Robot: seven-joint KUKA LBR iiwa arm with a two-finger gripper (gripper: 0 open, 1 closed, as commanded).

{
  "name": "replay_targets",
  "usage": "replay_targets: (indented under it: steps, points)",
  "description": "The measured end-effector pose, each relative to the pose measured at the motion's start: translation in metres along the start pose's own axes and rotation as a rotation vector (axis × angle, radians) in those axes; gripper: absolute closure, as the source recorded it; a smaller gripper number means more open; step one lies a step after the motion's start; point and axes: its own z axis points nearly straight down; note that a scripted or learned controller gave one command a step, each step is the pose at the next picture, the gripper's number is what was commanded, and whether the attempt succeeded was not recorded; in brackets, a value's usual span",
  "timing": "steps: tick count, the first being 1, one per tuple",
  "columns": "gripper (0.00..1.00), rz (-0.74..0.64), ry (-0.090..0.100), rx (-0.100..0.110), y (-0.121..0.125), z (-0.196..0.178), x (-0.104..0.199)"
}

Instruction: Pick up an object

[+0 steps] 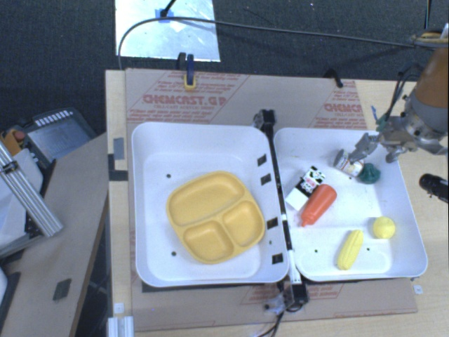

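Arm: you are looking at the grey KUKA arm (429,83) reaching in from the right, its orange band at the upper right edge, the wrist leaning over the far right corner of the right bin (393,258).

Gripper: the gripper (366,153) is hanging low over that bin's far side. One finger is pointing left toward a small pale object (349,166); the other is dropping toward the teal object (370,173).

Jaws: they are standing apart, with nothing visibly clamped between them.

Nearest candidates: the small pale object and the teal object are lying just beside each other under the fingers. Whether a fingertip is touching either one is too small to tell.

Other contents, right bin: an orange carrot (319,204) is lying at a slant mid-bin, touching a black-and-white cow-pattern carton (306,187); a yellow corn cob (350,249) and a yellow lemon-like ball (383,227) are sitting nearer the front.

Left bin (151,160): it is holding a yellow three-compartment tray (214,216), well apart from the gripper.

Step in hand: you are probably watching the approach, lining up on the teal or pale piece; no lift is showing yet.

Next move: it is calling for the fingers to straddle one piece, not both, then close before rising.

Risk: the two pieces are crowding each other, so a nudge could be pushing one aside.
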Motion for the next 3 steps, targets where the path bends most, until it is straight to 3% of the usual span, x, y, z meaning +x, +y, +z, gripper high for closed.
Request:
replay_targets:
  steps: [1, 3]
  points:
    - [0.0, -0.003, -0.002, -0.012, 0.003, -0.008, 0.0]
    - [0.0, -0.001, -0.002, -0.009, -0.001, 0.109, 0.007]
